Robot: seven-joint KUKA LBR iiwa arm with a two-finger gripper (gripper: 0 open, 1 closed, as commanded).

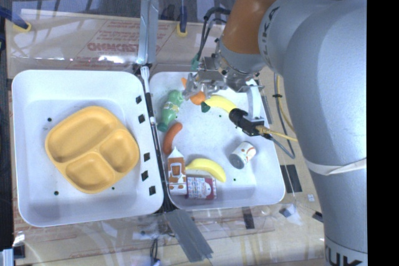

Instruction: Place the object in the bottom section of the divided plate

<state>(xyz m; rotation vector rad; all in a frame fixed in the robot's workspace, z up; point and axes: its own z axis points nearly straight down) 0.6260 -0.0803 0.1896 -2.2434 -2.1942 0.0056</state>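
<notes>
Yellow three-section plastic plate (pixel 92 147): flat in left white bin (pixel 25 196) | grey two-finger gripper (pixel 201 85): low in right white bin (pixel 265 190), over small orange object (pixel 197 97) | grip state: cannot tell

Right bin (pixel 274 187) crowded with toys and arm (pixel 312 40), yellow divided plate (pixel 91 147) open from above

The arm (pixel 312 71) runs off the right and bottom edges, and its bulk covers the right bin's (pixel 274 187) far right rim. The gripper (pixel 202 85) sits low among the toys, its fingertips too small and cluttered to read. An orange piece (pixel 197 97) beneath it is partly covered. The carton's (pixel 177 174) label is too blurred to read.
</notes>
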